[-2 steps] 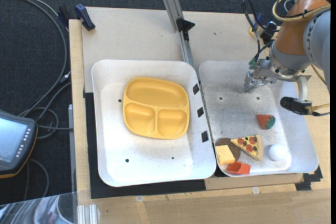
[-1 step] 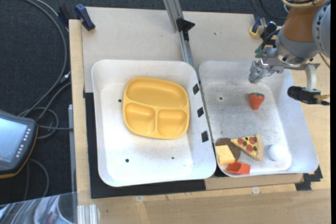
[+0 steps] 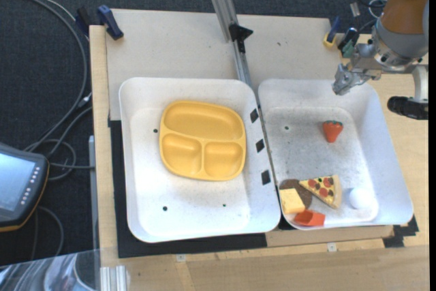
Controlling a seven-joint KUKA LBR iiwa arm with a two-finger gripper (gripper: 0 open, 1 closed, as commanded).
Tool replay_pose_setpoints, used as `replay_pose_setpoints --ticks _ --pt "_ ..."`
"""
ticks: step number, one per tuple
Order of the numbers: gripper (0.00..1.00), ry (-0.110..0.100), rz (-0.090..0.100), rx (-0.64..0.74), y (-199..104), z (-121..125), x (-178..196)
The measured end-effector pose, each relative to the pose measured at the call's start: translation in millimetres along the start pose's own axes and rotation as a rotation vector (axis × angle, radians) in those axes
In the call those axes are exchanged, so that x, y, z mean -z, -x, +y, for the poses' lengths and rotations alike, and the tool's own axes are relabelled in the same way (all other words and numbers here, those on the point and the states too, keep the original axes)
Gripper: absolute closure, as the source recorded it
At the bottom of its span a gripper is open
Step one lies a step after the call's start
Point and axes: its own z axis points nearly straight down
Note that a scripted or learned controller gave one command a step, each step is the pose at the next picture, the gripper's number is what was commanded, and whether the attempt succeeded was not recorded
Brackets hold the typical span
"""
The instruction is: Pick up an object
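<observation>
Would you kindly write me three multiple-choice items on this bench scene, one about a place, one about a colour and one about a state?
1. Where does the divided plate lie?
A. In the left bin
B. In the right bin
C. On the bare bench

2. What colour is the divided plate?
A. Blue
B. Yellow
C. Green

3. How does the toy strawberry stand with respect to the gripper?
A. It lies alone on the floor of the right bin
B. It is lifted clear of the bin
C. It sits on the plate

Answers: 1 A, the plate rests within the left bin. 2 B, all of its surface is yellow. 3 A, the strawberry lies in the right bin, apart from the gripper near the bin's far rim.
</observation>
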Motion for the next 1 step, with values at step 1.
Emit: replay_pose_setpoints --ticks 1 --pt "1.0 -0.011 0.005 0.004 -57.4 -4.3 -0.7"
